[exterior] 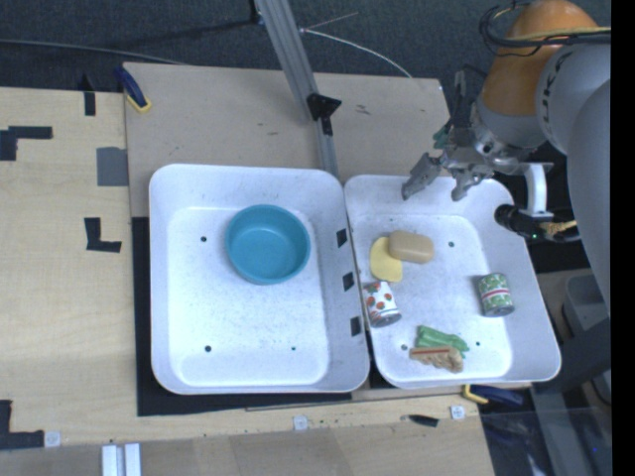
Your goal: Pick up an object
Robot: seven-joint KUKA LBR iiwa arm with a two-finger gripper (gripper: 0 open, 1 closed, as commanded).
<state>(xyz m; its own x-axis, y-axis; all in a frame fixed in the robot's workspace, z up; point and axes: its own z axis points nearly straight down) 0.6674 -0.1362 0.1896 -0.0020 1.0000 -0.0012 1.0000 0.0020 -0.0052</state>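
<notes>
Five small things lie in the right bin (516, 360), any of which the task could mean. A tan, bun-shaped piece (411, 247) lies toward the middle of the bin, overlapping the upper right edge of a flat yellow disc (383, 262). Just below the disc, hard by the bin's left wall, a small can with a red and white label (382, 303) lies tilted. A second small can with a green label (494, 295) lies on its side near the right wall, well apart from the others. Toward the front edge is a green leafy toy piece on a tan base (438, 348), too small to name more closely.

The left bin (179, 266) holds a blue bowl (267, 243), upright, in its upper middle part. Both bins are shallow, white and finely speckled, and they sit side by side with their rims touching, on a dark mat over a light wooden bench (60, 296). Black tape marks dot the bench on the left. A grey metal pole (294, 58) slants down from the top to the point where the bins meet at the back, and thin cables run over the dark floor beyond.

The gripper (438, 187) hangs over the back rim of the right bin, its two fingers spread apart with nothing between them. The bun-shaped piece and the disc are the nearest things to it, lying forward and slightly left of the fingertips; the green-labelled can is farther off toward the front right.
</notes>
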